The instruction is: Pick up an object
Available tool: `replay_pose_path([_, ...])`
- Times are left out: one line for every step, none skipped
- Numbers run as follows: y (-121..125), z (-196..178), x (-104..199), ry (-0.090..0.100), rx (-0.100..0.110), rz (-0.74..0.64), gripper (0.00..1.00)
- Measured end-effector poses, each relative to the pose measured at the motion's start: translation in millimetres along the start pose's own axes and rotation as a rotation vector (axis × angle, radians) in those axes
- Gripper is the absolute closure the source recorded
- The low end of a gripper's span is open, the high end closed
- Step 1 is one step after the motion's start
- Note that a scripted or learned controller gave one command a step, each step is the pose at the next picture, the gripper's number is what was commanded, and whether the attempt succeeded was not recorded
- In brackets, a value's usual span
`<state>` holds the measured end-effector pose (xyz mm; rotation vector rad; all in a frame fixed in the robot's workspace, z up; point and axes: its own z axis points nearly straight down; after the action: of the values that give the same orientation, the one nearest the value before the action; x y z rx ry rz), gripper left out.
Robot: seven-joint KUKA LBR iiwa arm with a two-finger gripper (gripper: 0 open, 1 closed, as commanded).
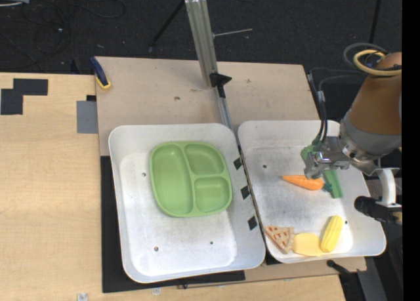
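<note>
The carrot point(303, 181) lies flat in the right bin point(289, 149), about mid-depth and toward its right side, with its green top point(330, 181) pointing right and slightly nearer. It looks like a small moulded toy, so probably light, stiff and rather smooth (a tapered shape like this tends to squirt out of a pinch made near the tip). The safest hold seems to be across the thick orange part, close to where the leaves begin, with the fingers closing over its short width.

The arm point(375, 106) comes in from the right and bends down over the right bin, wrist pointing downward. The gripper point(319, 165) sits low, just above and touching or nearly touching the carrot's thick end. Whether the pincer is apart or together cannot be told from this angle, and nothing clearly sits between its tips.

Nearer, along the bin's near edge, lie a waffle piece point(279, 236), a yellow lump point(305, 244) and a corn cob point(331, 233). The left bin point(131, 240) holds a green divided plate point(191, 178).
</note>
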<state>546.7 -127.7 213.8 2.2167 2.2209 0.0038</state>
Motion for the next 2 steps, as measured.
replay_pose_path([0.1,-5.9,-0.9,0.001,0.006,0.001,1.00])
replay_pose_path([-5.7,3.3,47.7,0.003,0.009,-0.002,1.00])
